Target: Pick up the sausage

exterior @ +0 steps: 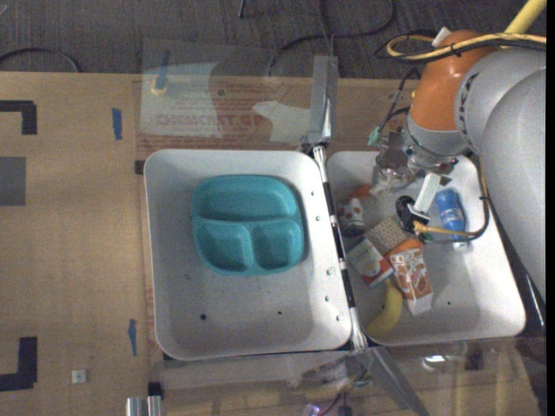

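- End effector (388, 173) hangs over the far part of the right bin (486, 315), near its far-left corner. The arm (512, 146) comes in from the right.
- End effector state: cannot tell whether it is released or clenched, as the view is too blurred there. Nothing can be seen held in it.
- Sausage (351, 214): identification uncertain. Best candidate is the small reddish-brown and white piece lying in the right bin, close against the wall shared with the left bin (251, 315). It lies near the end effector, to its lower left in the view, and appears apart from it.
- Progress, my judgement: pick not yet made. Left to do: line up over the sausage, descend, close on it, lift it clear.
- Clutter in the right bin:
  - a brown grid-patterned piece (387, 232), just beside the sausage;
  - a small carton (368, 258) next to it;
  - an orange-and-white carton (413, 277);
  - a banana (388, 312) at the near side;
  - a blue can (448, 211) further right, under the arm.
- Obstacles, my judgement: the bin wall hard by the sausage leaves little room on that side, and the brown piece crowds the other side. A wrong grasp is likely.
- Left bin holds one teal divided plate (248, 187), with nothing on it. It is not involved.
- Tabletop (69, 258) around the bins carries tape marks.
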`<state>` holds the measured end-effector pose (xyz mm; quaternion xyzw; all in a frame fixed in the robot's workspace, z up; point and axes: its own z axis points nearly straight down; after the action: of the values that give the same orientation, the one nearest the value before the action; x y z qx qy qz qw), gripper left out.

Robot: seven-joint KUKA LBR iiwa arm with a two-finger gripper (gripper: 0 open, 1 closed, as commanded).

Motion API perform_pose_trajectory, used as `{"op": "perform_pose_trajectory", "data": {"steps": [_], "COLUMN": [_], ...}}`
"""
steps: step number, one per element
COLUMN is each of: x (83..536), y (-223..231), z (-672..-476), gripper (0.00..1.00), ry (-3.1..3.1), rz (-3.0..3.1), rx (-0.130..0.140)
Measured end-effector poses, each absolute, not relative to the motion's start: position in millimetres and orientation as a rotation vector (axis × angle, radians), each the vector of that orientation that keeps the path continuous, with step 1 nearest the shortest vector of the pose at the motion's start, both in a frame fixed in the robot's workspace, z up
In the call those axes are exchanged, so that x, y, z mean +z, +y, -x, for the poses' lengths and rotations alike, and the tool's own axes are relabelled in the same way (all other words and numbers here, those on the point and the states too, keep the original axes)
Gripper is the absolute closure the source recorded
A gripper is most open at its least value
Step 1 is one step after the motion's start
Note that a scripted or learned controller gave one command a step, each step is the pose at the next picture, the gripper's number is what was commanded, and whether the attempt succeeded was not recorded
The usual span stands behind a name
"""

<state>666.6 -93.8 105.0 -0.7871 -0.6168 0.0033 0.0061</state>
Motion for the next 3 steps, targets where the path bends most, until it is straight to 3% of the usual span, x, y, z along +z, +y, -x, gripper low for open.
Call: {"op": "perform_pose_trajectory", "data": {"steps": [1, 2, 3], "x": [185.2, 208.6, 208.5], "y": [-84.9, -124.4, -123.4], "z": [-667.0, -629.6, -629.8], "gripper": [1.0, 1.0, 0.0], "ry": [-1.353, -0.782, -0.784], "rz": [2.836, 3.04, 3.04], "rx": [0.0, 0.006, 0.006]}}
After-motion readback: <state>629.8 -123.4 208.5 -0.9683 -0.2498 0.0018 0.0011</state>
